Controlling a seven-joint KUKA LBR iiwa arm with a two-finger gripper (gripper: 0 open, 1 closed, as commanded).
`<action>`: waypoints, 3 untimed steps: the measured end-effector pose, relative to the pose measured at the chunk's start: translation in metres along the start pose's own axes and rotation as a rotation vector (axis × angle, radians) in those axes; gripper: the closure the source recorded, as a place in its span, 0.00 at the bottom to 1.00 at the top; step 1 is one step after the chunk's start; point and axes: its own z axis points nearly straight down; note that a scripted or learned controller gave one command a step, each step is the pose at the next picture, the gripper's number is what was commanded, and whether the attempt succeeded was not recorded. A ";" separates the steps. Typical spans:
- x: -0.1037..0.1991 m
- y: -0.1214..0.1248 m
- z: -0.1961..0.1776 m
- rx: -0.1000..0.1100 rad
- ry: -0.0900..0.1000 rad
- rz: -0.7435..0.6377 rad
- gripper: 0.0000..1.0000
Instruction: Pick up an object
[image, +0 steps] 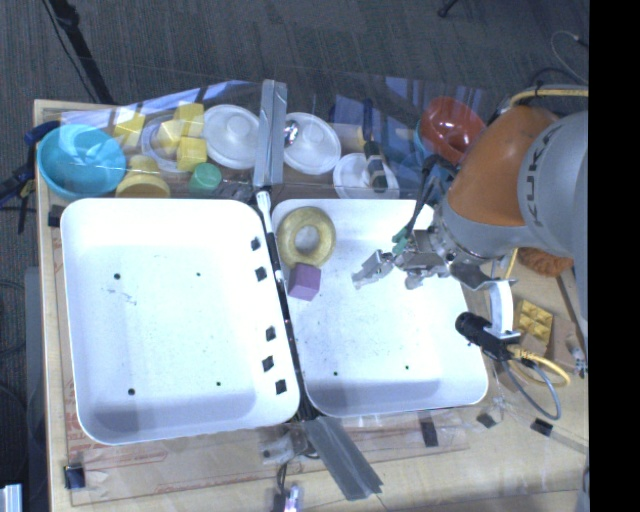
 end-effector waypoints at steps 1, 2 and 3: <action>0.048 0.082 -0.026 -0.002 -0.001 0.165 0.00; 0.040 0.110 0.067 0.002 -0.001 0.126 0.00; 0.049 0.115 0.092 -0.006 -0.011 0.102 0.00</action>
